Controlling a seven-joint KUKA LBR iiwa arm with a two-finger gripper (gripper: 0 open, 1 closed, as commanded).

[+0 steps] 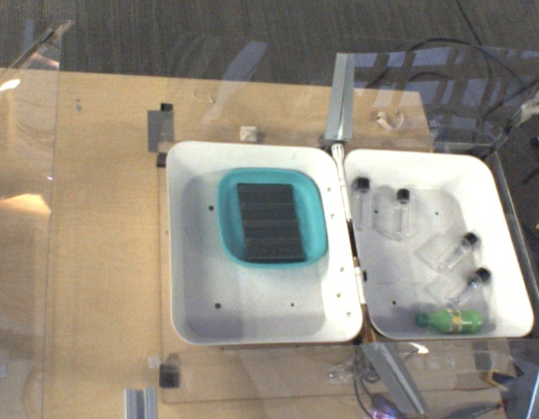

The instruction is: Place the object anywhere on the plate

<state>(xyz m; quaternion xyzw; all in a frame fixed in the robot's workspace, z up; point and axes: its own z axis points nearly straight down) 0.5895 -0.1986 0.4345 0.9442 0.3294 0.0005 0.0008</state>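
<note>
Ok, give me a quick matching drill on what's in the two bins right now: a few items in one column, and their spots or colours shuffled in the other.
Items:
1. teal square plastic plate
2. dark ribbed rectangular pad
3. green plastic bottle
4. clear plastic vials with black caps

Descriptions:
A. lying along the right bin's near edge
B. resting on the plate
C. scattered across the right bin
D. in the left bin's far half

Pairs: 1-D, 2-B, 3-A, 4-C
</note>
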